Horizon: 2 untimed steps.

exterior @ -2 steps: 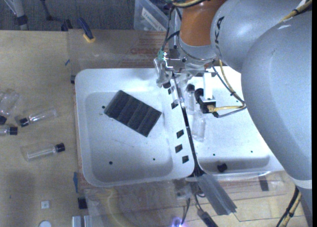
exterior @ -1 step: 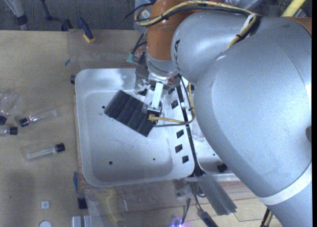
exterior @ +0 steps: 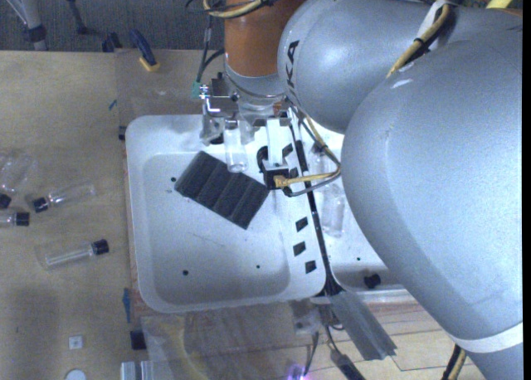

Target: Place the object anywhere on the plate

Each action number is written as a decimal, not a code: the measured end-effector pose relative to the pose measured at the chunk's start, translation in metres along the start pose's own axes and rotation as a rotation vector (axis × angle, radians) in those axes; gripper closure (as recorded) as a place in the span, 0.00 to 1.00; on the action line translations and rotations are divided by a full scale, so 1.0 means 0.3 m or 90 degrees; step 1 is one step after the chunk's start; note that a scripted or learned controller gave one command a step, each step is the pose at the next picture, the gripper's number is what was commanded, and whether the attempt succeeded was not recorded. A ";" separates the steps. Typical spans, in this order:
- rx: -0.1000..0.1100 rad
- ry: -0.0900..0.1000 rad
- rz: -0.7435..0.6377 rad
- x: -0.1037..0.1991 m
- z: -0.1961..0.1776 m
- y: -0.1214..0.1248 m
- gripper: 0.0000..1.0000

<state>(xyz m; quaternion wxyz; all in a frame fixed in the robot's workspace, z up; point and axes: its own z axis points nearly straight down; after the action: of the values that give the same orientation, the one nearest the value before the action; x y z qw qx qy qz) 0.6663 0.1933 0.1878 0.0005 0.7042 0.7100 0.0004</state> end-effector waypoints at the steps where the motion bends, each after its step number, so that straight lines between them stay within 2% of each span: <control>1: 0.002 0.000 0.181 0.047 0.304 -0.001 1.00; 2: -0.006 0.004 0.525 0.097 0.323 0.013 1.00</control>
<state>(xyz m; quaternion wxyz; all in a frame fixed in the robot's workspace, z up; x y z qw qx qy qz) 0.6702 0.2224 0.0909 0.0010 0.9298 0.3680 0.0060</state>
